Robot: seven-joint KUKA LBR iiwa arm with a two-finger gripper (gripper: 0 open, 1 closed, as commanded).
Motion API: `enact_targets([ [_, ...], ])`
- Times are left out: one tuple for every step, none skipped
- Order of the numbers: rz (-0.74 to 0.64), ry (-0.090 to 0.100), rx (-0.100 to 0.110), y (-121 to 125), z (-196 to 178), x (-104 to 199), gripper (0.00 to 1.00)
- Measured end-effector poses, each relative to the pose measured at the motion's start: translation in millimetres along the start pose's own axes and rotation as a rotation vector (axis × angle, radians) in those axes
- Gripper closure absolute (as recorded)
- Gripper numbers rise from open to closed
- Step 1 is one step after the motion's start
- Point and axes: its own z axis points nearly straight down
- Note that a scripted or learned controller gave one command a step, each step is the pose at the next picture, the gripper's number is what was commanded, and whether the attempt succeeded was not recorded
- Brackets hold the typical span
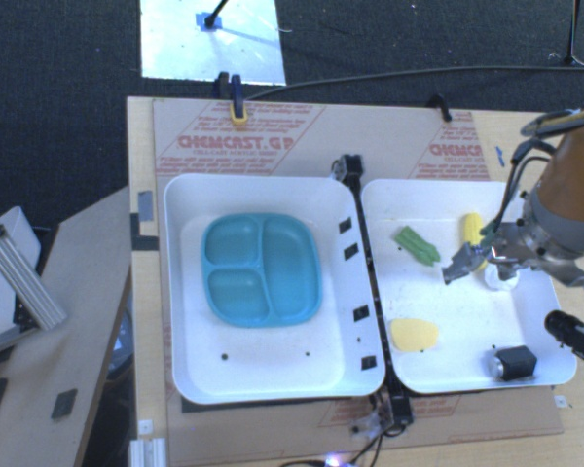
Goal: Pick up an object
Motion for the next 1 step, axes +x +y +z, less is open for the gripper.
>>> enact_targets([
  [0.0, 0.001, 0.0, 9.6, 49.6, 3.4, 0.0],
])
